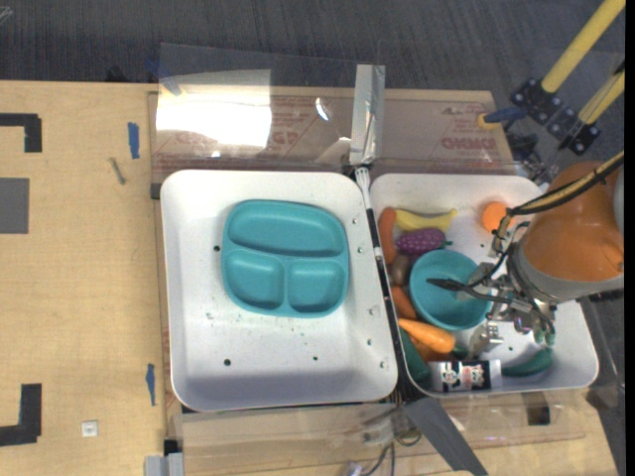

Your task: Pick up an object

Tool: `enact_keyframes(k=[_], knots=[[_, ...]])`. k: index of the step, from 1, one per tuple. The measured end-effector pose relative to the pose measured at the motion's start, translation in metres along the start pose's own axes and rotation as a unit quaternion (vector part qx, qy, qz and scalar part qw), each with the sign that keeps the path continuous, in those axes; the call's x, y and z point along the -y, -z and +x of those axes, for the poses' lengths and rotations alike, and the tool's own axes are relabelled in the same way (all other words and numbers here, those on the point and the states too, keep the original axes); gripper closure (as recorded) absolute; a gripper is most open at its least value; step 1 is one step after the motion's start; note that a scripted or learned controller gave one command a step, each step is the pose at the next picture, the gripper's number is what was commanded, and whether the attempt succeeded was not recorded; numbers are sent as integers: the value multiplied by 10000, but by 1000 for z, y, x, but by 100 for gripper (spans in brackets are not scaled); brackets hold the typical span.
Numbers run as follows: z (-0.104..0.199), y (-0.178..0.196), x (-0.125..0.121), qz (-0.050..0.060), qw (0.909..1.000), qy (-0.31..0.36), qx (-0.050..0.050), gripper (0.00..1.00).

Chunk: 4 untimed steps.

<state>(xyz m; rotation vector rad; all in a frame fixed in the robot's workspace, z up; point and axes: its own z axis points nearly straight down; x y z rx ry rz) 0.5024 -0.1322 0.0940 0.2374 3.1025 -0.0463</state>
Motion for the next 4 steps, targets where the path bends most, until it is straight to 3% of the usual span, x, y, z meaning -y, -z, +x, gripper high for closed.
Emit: enact_keyframes(k=[1,2,3,4], knots=[[-43,45,28,-121,9964,-825,-121,0],[-108,-7,11,-126,9960,-884,-95,0],[-49,-4,-12,-121,9894,-1441,-113,0],[-124,-7,-36,-104,9937,-1101,-197,0]])
